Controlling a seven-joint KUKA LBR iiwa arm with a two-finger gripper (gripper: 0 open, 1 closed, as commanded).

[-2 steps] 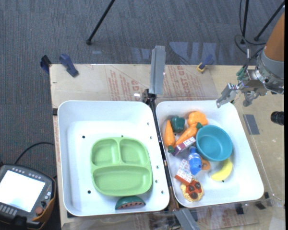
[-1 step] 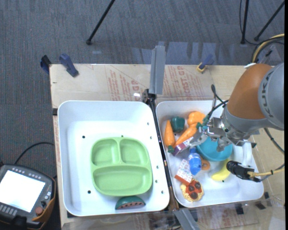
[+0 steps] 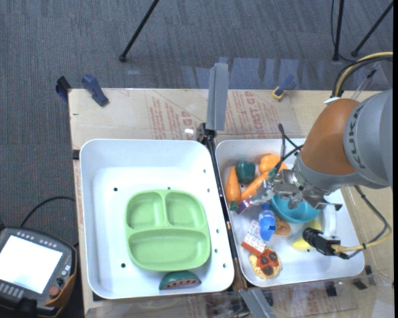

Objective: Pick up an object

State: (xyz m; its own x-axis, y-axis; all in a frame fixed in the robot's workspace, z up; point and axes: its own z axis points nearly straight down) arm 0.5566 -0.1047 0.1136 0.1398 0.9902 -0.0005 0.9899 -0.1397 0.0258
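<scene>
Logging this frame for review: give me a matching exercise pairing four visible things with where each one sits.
Things:
1. green divided plate
2. watermelon slice toy
3. carrot toy
4. pizza slice toy

Places:
A. right bin, near front edge
B. left bin, centre
C. right bin, by its left wall
D. left bin, at front wall below the plate

Pairs: 1-B, 2-D, 3-C, 4-A

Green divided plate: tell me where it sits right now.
In the camera view, the green divided plate lies flat in the left white bin, toward its near side, with a small watermelon-slice toy just in front of it.
</scene>
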